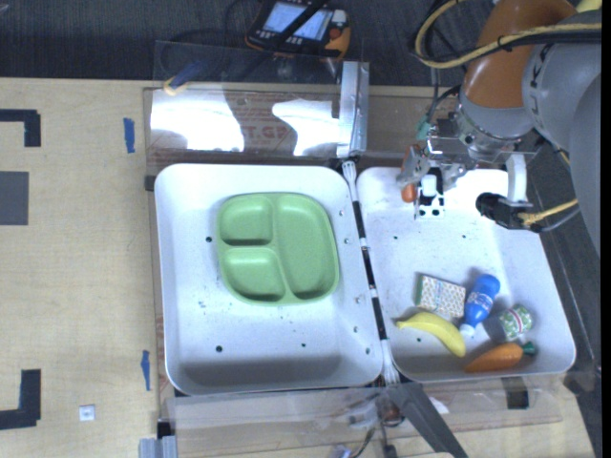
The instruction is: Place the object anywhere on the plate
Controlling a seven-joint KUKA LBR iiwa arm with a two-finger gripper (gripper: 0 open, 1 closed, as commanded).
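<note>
Camera view: green three-compartment plastic plate [278, 246] in left white bin [181, 351], bare. Gripper [429, 195] over right bin's far-left corner, clamping small black-and-white object [431, 203]. Lift apparently done; transfer, release remain.

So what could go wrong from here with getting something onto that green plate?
1. The end effector is over the back of the right bin, near a small black-and-white object with something orange beside it; whether it holds it is unclear, so it may lift with nothing.
2. The banana, blue bottle, carrot and patterned box are crowded in the front corner, so a grasp could knock neighbours.
3. The divider lies on the way to the green plate.
</note>
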